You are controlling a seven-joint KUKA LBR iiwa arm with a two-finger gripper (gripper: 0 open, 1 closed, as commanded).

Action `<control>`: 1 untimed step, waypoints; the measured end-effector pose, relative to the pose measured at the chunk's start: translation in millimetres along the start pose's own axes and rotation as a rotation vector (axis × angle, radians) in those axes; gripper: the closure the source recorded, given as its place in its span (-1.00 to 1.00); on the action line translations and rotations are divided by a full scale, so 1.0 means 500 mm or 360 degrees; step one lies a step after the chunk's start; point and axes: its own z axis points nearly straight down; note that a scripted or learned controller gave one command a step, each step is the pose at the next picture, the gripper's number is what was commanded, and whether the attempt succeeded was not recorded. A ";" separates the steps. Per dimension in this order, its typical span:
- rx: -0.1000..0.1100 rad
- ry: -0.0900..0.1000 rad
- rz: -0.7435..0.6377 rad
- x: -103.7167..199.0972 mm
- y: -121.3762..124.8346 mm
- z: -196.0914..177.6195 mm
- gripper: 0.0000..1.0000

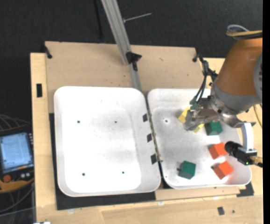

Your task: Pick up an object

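Two white bins side by side; arm comes in from the right, gripper [194,120] down in the right bin [172,171] at a yellow block [185,115] near the bin's upper middle, can't tell from this angle how the gripper is set or whether it has the block. Same bin: green block [213,128] just right of the gripper, another green block [187,169] near the front edge, two orange blocks [217,150] [223,170] at right.
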 end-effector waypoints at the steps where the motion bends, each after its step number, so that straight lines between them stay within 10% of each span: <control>1: 0.0001 -0.0002 0.0001 0.116 0.016 0.004 1.00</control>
